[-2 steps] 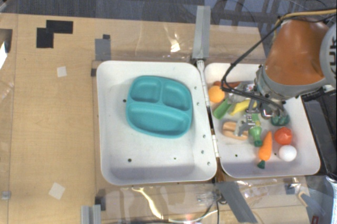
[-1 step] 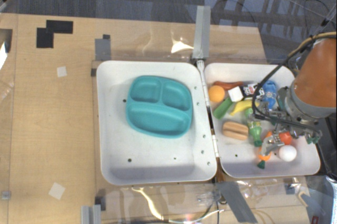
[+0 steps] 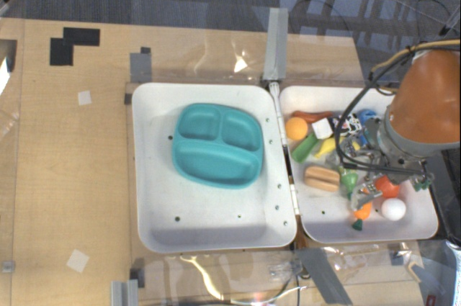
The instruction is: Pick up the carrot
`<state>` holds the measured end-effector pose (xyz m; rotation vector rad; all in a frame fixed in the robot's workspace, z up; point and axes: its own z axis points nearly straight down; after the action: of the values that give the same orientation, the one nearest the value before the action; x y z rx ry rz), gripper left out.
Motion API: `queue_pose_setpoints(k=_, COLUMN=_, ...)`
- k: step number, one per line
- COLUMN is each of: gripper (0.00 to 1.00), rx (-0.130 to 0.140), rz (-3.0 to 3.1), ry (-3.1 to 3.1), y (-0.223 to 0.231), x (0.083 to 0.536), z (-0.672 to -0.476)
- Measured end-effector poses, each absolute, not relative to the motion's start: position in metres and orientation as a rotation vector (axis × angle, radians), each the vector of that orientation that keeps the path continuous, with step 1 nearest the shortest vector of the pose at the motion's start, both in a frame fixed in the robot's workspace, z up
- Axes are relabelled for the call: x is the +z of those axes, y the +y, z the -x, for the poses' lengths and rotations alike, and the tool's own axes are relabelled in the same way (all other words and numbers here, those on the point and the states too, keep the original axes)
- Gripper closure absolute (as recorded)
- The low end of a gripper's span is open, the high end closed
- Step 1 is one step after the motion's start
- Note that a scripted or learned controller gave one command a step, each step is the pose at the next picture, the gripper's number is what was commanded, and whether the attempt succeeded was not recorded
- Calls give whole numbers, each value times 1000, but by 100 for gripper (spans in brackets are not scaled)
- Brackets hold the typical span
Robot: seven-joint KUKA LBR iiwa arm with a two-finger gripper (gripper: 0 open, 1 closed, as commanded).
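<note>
In the camera view you see the carrot (image 3: pixel 362 212) lying near the front of the right bin (image 3: pixel 317 231), beside the white ball (image 3: pixel 393 209); the gripper (image 3: pixel 372 186) hangs just above it; the teal divided plate (image 3: pixel 217 145) sits in the left bin (image 3: pixel 155 225).

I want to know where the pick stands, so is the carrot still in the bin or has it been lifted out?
In the bin. The carrot lies on the floor of the right bin, near its front edge beside a white ball, under the arm's wrist.
</note>
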<state>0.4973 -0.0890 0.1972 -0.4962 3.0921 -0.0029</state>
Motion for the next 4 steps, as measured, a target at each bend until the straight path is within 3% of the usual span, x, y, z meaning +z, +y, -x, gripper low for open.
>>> queue_pose_setpoints(k=1, gripper=0, rx=0, rz=545, ry=3083, y=-58, x=186, z=-578)
queue_pose_setpoints(k=2, gripper=0, rx=-3, rz=761, ry=3040, y=-66, x=186, z=-510)
queue_pose_setpoints(k=3, gripper=0, rx=-7, rz=1481, ry=2762, y=-97, x=166, z=-500)
queue_pose_setpoints(k=4, gripper=0, rx=-8, rz=2113, ry=2317, y=-152, x=90, z=-489)
